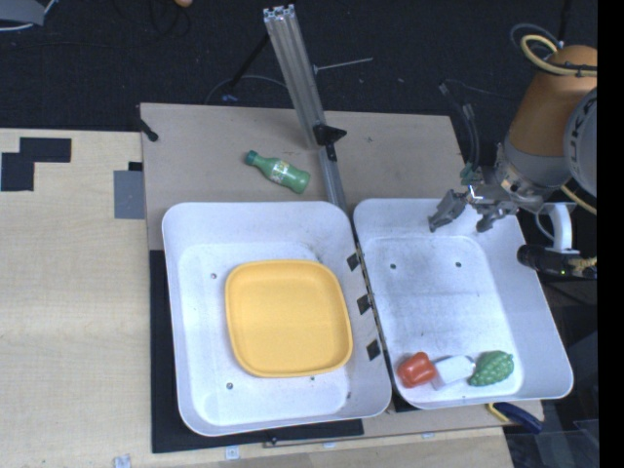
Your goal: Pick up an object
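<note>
Hovering at two o'clock over the right bin's (pixel 517 291) far rim, the gripper (pixel 468 213) has its fingers spread wide and holds nothing. Its likely targets, a red pepper (pixel 416 369), white block (pixel 453 370) and green grapes (pixel 491 368), huddle touching at five o'clock against the near wall. Crowding could spoil a grasp: fingers may strike a neighbour or the wall.

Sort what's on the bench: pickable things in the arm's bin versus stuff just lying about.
For the job: gripper, open; red pepper, white block, green grapes in the right bin.

Lying about: yellow plate, green bottle.
</note>
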Tool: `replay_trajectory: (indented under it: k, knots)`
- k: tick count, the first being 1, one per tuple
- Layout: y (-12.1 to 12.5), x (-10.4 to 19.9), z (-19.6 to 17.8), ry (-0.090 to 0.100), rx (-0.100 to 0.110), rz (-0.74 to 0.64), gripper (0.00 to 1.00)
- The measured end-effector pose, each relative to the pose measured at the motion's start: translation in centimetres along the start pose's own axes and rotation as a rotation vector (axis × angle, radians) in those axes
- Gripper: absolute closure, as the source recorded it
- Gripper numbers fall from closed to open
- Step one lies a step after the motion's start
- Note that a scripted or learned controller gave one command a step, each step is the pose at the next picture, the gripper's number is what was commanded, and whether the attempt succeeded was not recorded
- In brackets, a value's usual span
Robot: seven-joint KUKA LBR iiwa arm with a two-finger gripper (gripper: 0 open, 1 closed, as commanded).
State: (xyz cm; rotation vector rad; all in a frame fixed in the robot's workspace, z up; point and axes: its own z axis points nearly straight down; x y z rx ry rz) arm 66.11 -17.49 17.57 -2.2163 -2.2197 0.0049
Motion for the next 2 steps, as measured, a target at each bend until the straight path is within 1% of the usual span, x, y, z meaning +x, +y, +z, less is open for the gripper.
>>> replay_trajectory:
  k: [1,2]
  knots:
    - [0.1,0.7,4.6,0.000,-0.001,0.002,0.00]
    - [0.2,0.6,3.3,-0.002,-0.006,0.003,1.00]
